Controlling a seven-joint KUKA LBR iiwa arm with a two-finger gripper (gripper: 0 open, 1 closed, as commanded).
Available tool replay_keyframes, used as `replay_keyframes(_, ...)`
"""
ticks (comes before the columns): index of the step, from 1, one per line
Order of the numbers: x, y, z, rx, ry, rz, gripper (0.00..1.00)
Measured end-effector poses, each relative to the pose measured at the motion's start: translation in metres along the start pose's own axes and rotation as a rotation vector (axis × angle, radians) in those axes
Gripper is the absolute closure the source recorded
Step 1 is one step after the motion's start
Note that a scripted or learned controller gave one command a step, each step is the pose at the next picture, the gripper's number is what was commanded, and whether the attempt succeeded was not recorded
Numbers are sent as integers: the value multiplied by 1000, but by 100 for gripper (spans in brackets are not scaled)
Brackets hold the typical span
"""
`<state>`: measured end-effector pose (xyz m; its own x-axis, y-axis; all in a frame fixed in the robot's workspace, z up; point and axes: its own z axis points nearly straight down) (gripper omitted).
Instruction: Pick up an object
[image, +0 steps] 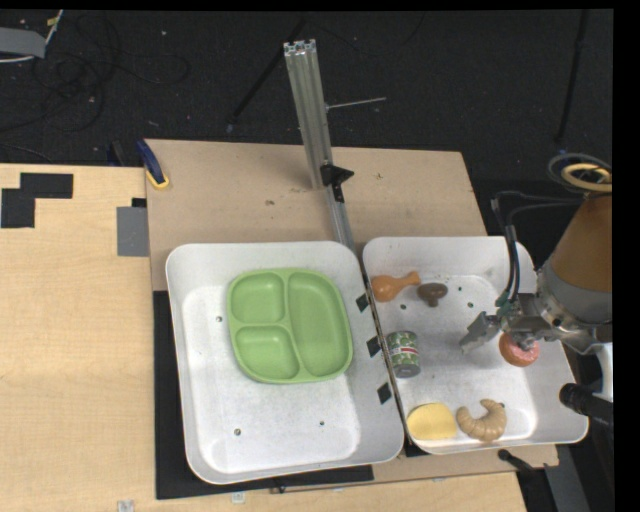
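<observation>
My gripper (505, 338) hangs low over the right side of the right bin (470, 250), its jaws spread and open. One dark finger (476, 333) points down and to the left. A small red round object (520, 349) lies on the bin floor just beneath the gripper, between the spread jaws, and is partly covered by the wrist. Nothing is lifted. Elsewhere in this bin lie an orange pear-shaped toy (393, 286), a small brown lump (432, 293), a green can (404, 353), a yellow piece (432, 422) and a tan curled pastry shape (483, 420).
The left bin (200, 400) holds a green divided plate (290, 325). A metal post (310, 110) rises behind the bins. Black clips (372, 345) sit along the wall between the two bins.
</observation>
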<state>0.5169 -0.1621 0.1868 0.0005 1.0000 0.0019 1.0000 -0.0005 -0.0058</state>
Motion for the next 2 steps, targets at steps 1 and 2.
replay_keyframes(1,-3,1,44,2,0,1,0)
replay_keyframes(2,-2,3,94,-5,0,0,0)
